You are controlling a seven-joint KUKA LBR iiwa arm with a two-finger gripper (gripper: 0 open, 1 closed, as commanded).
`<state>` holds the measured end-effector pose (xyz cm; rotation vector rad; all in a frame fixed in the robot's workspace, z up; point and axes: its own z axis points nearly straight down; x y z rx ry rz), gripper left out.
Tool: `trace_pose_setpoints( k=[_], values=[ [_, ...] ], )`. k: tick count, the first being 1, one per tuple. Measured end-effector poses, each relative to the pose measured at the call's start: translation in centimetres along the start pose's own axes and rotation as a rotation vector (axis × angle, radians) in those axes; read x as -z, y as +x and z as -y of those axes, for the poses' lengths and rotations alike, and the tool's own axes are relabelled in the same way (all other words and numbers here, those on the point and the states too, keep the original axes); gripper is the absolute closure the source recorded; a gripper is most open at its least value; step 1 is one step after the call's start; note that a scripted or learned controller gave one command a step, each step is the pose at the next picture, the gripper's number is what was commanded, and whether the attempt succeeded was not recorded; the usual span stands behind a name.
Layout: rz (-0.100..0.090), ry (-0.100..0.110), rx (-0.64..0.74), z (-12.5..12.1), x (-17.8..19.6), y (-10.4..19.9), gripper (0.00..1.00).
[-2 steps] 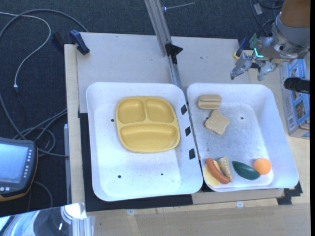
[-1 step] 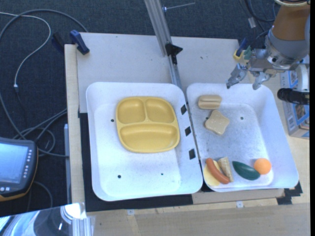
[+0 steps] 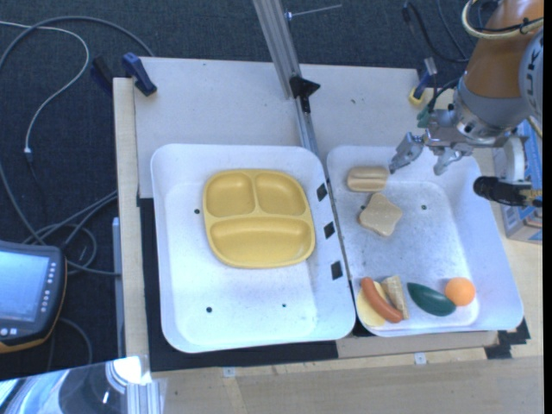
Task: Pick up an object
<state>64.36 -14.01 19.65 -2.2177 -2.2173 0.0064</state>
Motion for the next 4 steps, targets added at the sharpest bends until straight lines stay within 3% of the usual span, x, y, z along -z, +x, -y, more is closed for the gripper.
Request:
trace_pose_setpoints(
  k=[1, 2, 3, 4],
  values=[
    [-0.001, 0.001, 0.001, -0.3, -6.3, 0.3, 0.0],
    [0.0, -0.008, 0.001, -0.6, -4.6, 0.3, 1.0],
    [0.002, -0.015, 0.002, -0.2, 1.4, 1.0, 1.0],
    [0.002, -0.012, 0.002, -0.3, 4.2, 1.1, 1.0]
  ],
)
